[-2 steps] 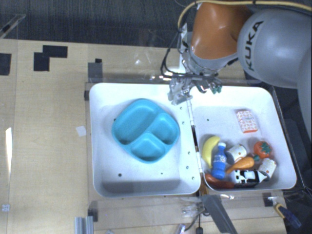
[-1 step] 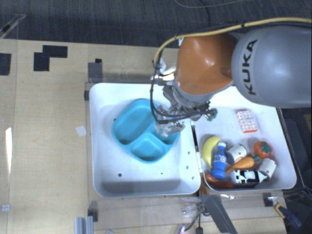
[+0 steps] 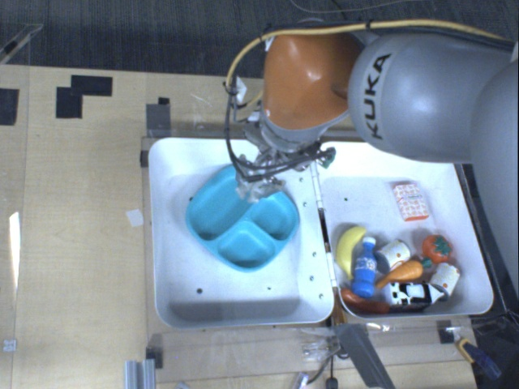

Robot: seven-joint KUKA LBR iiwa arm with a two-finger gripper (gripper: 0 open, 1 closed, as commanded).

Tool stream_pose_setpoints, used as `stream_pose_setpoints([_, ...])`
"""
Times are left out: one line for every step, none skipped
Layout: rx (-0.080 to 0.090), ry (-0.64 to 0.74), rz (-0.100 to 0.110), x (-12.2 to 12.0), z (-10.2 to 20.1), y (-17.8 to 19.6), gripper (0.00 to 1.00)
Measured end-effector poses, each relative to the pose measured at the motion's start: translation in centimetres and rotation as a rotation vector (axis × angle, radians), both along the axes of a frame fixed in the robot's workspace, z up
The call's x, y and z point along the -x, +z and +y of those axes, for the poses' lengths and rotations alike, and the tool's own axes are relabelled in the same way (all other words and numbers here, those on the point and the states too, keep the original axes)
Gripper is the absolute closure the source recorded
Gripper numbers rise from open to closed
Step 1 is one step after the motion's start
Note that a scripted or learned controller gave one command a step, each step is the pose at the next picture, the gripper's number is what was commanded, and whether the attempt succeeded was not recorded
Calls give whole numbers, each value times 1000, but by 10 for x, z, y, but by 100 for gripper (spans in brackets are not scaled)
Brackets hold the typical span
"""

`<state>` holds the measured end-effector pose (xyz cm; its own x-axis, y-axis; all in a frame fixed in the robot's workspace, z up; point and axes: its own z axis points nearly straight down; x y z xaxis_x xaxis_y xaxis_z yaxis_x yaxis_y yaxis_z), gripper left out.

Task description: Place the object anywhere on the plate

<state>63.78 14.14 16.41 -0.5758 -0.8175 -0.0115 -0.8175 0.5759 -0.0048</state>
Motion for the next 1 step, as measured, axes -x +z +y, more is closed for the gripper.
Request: stream_pose_setpoints([-7,-6,-10,-2,2,13,100])
